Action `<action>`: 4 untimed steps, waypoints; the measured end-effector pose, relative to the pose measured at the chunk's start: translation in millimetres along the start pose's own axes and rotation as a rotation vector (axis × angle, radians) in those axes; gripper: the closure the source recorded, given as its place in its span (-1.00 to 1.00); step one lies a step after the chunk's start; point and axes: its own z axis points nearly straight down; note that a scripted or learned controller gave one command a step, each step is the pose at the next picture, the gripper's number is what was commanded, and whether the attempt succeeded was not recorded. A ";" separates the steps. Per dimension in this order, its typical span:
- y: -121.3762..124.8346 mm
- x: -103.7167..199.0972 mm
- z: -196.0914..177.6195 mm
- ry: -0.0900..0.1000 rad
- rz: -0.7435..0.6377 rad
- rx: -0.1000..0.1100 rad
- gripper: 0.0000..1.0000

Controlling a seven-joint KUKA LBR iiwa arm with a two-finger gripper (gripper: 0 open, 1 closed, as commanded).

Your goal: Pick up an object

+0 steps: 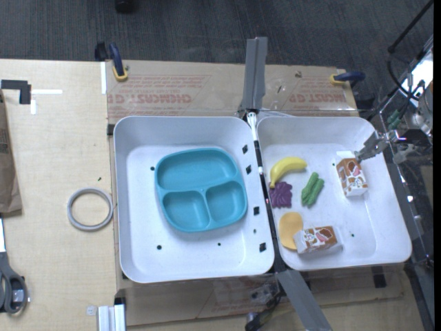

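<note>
Camera view puts the gripper at the upper right of the frame, poised over the far corner of the right bin; its tip is small and dark against the rim, and I cannot tell how it is set. Just below and left of it lies a small carton, printed red and white, tilted on the bin floor and seemingly apart from the tip. That looks the likeliest pick. To do it well, I'd say the arm should come down over the carton's middle, line up across its narrow side, and keep off the bin wall close by on the right.

Further left in the same bin sit a green pepper, a banana, purple grapes, an orange slice and a second carton touching it. The left bin holds a blue tray.
</note>
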 end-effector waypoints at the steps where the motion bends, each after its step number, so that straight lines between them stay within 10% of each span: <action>1: 0.4 -0.2 -8.0 -0.001 -0.003 0.002 1.00; 2: 0.3 -0.2 -8.0 -0.001 -0.003 0.002 -1.00; 3: 17.5 -27.5 -5.8 -0.001 0.007 -0.003 -1.00; 4: -61.7 -20.0 76.7 0.001 -0.041 -0.001 -1.00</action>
